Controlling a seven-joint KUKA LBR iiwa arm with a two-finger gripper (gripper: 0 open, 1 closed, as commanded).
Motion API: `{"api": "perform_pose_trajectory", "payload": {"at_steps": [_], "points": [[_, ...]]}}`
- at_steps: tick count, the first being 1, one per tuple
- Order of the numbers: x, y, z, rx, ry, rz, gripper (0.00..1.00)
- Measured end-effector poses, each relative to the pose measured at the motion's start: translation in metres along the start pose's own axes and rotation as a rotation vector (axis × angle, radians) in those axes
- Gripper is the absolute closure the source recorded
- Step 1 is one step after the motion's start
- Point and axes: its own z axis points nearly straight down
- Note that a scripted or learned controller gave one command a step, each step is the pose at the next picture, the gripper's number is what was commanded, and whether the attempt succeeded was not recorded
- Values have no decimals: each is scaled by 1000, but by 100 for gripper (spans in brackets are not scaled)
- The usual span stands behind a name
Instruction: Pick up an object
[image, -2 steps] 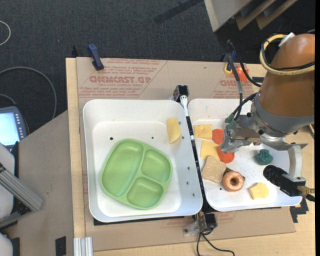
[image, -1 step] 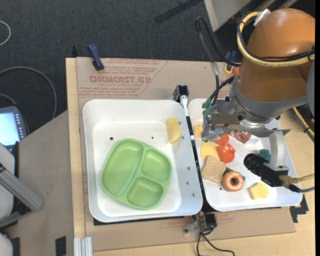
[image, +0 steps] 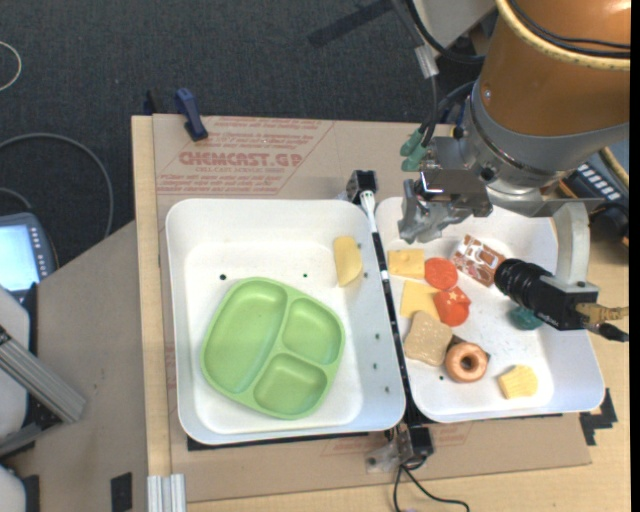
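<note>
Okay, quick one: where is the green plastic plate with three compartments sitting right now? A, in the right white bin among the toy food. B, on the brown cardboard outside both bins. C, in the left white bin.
C: the green three-compartment plastic plate lies flat inside the left white bin, with a pale yellow food piece near that bin's right wall.

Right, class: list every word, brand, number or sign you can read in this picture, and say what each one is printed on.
"CHEMCAST G P": large red letters on the cardboard sheet beyond the left bin; the last letters are uncertain.
Smaller red lines above and below that name: too blurred to read.
Red and white packet in the right bin: any print is too small to read.
</note>
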Motion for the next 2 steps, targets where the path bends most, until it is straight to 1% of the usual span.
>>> {"api": "perform_pose_trajectory", "payload": {"at_steps": [1,2], "points": [[46,18,57,19,-4,-1,100],[44,19,43,10,-3,2,100]]}}
